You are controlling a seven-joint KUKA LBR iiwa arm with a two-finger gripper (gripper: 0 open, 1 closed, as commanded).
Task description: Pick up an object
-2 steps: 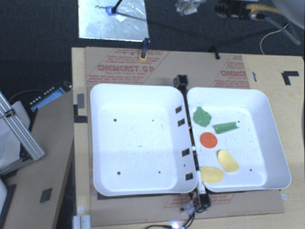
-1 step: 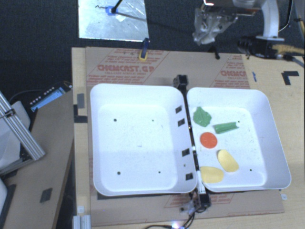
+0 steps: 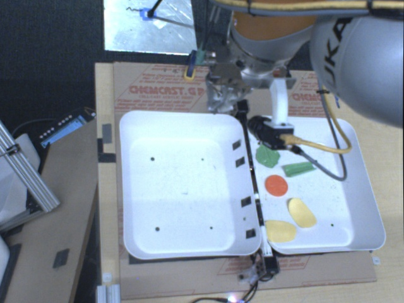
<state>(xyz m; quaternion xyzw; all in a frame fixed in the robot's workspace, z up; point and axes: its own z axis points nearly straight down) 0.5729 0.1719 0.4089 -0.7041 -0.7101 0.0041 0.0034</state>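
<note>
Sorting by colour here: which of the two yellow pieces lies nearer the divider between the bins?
The flat yellow piece nearest the camera, lying right beside the black divider; the yellow oval piece sits farther right.

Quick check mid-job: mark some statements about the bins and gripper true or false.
1. The red disc lies in the right bin. True.
2. The yellow oval lies in the left bin. False: it lies in the right bin.
3. The gripper hangs at the bins' far edge, near the divider. True.
4. The gripper is on the disc. False: the disc lies on the bin floor, well apart from it.
</note>
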